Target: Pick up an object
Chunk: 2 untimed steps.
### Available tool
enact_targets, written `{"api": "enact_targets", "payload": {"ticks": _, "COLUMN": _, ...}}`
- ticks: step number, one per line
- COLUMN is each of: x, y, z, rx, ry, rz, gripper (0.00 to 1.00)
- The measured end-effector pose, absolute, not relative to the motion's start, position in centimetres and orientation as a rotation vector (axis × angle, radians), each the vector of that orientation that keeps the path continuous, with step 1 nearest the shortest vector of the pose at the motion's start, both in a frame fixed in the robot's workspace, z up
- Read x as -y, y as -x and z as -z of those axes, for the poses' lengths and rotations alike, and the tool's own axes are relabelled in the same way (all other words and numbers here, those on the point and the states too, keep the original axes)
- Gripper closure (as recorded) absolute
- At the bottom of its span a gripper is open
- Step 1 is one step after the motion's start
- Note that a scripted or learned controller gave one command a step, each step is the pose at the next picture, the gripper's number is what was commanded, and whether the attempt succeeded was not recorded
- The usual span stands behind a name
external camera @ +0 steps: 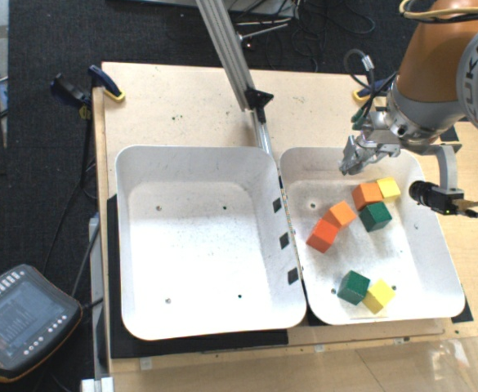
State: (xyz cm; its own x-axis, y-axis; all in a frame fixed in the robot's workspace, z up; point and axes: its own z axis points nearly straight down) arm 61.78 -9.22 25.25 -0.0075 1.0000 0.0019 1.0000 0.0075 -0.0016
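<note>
The right bin holds several small blocks. An orange block, a yellow block and a green block cluster near its back right. Two more orange blocks lie toward the bin's middle. At the front sit a green block and a yellow block, touching. My gripper hangs over the bin's back edge, up and left of the cluster, with nothing seen in it.
The left bin stands beside the right one, sharing a middle rim. A slanted metal rail runs down to the bins' back junction. A clamp sits at the bench's back left corner, and a pendant lies off the front left.
</note>
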Motion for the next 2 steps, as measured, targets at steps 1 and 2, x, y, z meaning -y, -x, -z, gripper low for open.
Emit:
{"api": "enact_targets", "payload": {"ticks": 1, "x": 4.5, "y": -60.9, "z": -25.8, "rx": 2.229, "ry": 2.212, "rz": 0.002, "gripper": 1.00}}
{"api": "enact_targets", "payload": {"ticks": 2, "x": -0.7, "y": -59.8, "z": -24.3, "rx": 2.228, "ry": 2.211, "rz": 0.000, "gripper": 1.00}}
